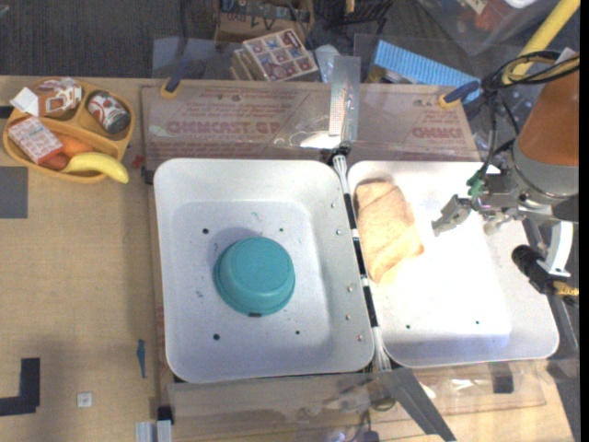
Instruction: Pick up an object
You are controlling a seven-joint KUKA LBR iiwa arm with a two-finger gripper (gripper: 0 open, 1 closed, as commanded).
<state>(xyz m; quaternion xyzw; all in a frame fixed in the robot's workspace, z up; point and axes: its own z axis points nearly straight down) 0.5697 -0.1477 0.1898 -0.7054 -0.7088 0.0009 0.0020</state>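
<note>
approaching the pick: nothing lifted yet

claw (457, 212) hangs over the right bin (479, 339), fingers parted and holding nothing. tan bread-like object (386, 228) lies nearby at the bin's left side; teal bowl (255, 274) sits in the left bin (184, 210). grasp and lift remain.

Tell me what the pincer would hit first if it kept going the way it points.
Probably the tan sponge-like block: the pincer points left across the right bin toward it. Its height above the bin is unclear, so it might pass over.

Teal bowl (255, 275) upside down in left bin; tan bread-like piece (386, 228) in right bin.
</note>
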